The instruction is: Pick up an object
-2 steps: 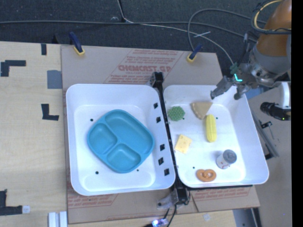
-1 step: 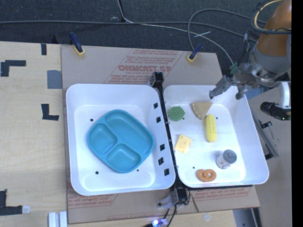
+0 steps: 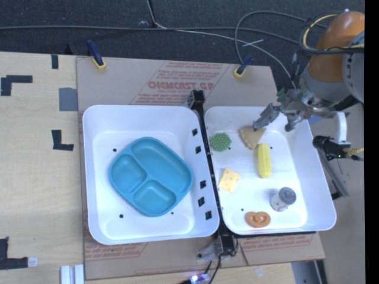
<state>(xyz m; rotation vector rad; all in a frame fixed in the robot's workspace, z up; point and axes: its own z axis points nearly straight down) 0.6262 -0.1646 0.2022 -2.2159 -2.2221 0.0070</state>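
One pretzel [image 3: 257,219] lies nearest; one can [image 3: 283,198], cheese wedge [image 3: 229,180], corn cob [image 3: 263,160], blue tray [image 3: 151,176]. Tool [image 3: 277,119] spread wide, holding nothing.

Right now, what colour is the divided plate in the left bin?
Light blue divided plate, clearest in the camera view.

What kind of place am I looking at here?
Probably a robotics test lab: two white bins clamped on cardboard, toy food such as a corn cob, and a cabled robot arm.

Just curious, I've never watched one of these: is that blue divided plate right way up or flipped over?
Right way up. The blue plate lies flat in the left bin, its three hollow compartments facing upward.
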